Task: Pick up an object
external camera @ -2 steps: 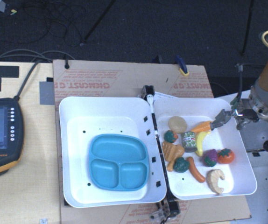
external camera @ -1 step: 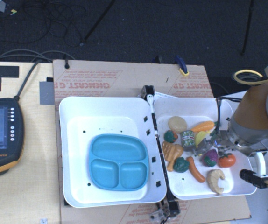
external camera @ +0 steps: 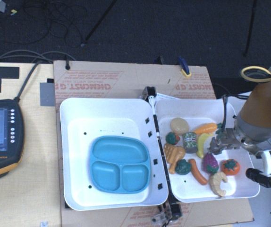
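The gripper [external camera: 214, 147] hovered over the purple eggplant [external camera: 210, 163], lower right; jaws' state unclear. Light, stiff, slippery plastic; grasp mid-body.

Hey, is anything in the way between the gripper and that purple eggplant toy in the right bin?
Nothing visible stands between them. The gripper hangs right over the upper end of the purple eggplant. Close neighbours could crowd a grasp: the yellow banana just to its left and the red tomato to its right.

Even overhead light; white bins [external camera: 74, 126] bright, slightly washed; soft shadows; floor dark; mild overall blur
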Tool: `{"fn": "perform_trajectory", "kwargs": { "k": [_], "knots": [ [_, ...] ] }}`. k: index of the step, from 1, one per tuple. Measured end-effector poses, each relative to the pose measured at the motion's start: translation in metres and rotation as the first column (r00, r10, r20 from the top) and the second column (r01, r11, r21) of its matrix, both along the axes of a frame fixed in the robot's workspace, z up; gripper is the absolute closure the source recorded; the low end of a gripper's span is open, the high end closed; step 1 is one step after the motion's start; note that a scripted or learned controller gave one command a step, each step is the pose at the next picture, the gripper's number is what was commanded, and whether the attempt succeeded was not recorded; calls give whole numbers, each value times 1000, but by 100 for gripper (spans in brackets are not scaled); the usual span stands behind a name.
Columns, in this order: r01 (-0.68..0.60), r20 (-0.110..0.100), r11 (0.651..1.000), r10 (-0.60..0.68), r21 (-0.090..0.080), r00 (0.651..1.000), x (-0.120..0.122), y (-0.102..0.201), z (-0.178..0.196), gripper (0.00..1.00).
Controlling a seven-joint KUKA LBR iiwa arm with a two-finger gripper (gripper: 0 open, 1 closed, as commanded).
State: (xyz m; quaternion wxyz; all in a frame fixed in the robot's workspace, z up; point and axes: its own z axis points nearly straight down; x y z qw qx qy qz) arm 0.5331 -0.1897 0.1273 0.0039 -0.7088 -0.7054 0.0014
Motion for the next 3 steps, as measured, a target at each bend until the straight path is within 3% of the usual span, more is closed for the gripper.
{"fn": "perform_trajectory", "kwargs": {
  "k": [1, 2, 3],
  "knots": [
    [-9, 13, 1000, 9, -3, 1000, 42, 50, -33, 100],
    [-12, 19, 1000, 12, -2, 1000, 31, 134, 166, 100],
    [-11, -4, 1000, 11, -1, 1000, 85, 216, 51, 100]
  ]
}}
